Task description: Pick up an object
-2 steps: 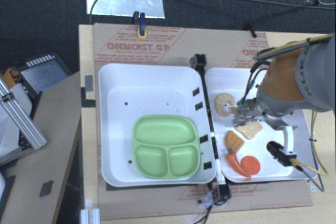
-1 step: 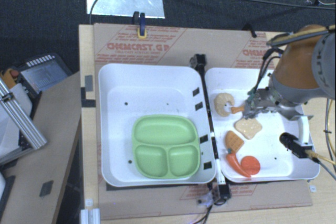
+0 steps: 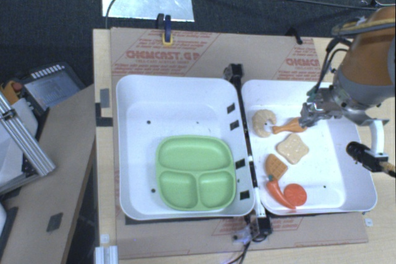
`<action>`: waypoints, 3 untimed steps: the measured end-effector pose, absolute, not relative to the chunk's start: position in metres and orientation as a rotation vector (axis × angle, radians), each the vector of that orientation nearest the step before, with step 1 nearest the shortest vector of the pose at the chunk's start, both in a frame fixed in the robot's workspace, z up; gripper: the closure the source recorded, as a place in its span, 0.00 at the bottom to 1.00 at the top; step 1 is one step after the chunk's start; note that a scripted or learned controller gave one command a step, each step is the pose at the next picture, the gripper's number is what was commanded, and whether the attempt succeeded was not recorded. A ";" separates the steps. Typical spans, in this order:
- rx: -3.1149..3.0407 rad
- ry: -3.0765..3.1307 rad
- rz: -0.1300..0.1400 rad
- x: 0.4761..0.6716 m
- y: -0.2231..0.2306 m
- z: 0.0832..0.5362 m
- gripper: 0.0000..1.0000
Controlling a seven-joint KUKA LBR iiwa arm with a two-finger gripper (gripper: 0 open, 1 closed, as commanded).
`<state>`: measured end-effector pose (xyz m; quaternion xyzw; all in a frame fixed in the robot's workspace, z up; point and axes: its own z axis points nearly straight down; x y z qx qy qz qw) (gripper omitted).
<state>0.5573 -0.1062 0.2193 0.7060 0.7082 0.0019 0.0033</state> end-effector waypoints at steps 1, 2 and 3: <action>2.214 2.222 0.005 0.559 -0.107 0.252 1.00; 2.211 2.232 0.004 0.565 -0.051 0.237 1.00; 2.210 2.234 0.004 0.560 0.012 0.231 1.00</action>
